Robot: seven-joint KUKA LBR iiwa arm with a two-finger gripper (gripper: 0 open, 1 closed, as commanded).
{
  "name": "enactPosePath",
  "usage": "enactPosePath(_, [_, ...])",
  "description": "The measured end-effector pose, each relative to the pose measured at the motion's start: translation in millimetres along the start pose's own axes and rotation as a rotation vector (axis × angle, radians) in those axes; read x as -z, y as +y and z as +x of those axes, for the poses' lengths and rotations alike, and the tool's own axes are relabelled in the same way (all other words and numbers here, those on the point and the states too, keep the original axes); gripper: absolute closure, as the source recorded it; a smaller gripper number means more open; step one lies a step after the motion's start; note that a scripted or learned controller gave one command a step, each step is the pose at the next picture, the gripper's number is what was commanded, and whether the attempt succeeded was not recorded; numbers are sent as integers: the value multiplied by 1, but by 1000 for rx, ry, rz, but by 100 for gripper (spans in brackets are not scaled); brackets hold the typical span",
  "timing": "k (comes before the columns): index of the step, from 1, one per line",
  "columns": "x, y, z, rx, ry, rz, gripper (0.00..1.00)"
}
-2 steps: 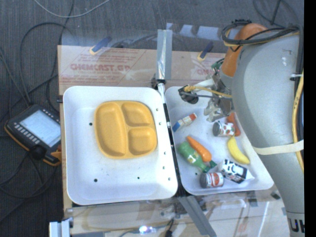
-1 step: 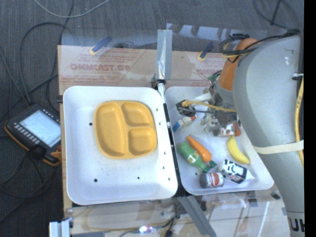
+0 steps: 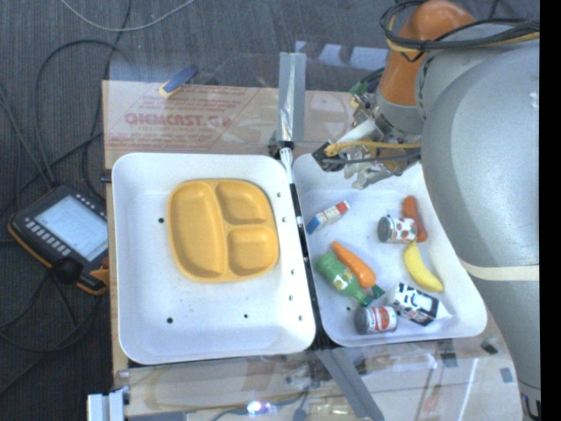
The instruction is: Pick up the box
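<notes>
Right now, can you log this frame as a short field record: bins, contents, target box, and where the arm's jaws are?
left bin: holds a yellow divided tray
right bin: box, two cans, carrot, green bottle, banana, black-and-white carton
target: box, lying near the right bin's left wall, untouched
gripper: over the right bin's far edge, apart from the box
jaws: state unclear
off bench: handheld pendant on the floor, left

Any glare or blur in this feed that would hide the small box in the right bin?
Camera view: the small red, white and blue box is evenly lit and fairly sharp; the glossy white right bin shows only soft sheen; the huge grey arm looms blurred, and the gripper is cluttered, hard to read.
</notes>
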State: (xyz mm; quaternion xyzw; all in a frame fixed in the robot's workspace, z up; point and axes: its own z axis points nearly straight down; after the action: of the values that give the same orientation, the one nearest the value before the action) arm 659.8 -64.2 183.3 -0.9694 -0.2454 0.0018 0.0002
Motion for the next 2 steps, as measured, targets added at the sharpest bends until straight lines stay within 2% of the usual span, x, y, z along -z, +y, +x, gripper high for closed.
enactPosePath(1, [0,0,0,0,-1,-1,0])
enactPosePath(2, [42,23,-28,189,-1,-3,0])
